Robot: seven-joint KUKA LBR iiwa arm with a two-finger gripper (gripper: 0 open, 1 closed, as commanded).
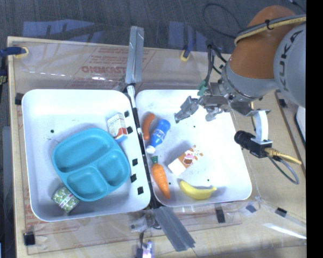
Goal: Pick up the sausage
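Note:
The sausage [147,126], a reddish-brown link, lies at the left edge of the right bin [234,165], just beside the divider. A blue bottle [159,133] rests against its right side. My gripper [198,112] hovers over the upper middle of the right bin, to the right of the sausage and apart from it. Its fingers [185,110] are spread open with nothing between them.
The right bin also holds a carrot [161,179], a banana [197,190] and a small white box [185,159]. In the left bin [37,117] are a blue divided plate [91,164], a small can [117,126] and a green patterned object [64,199].

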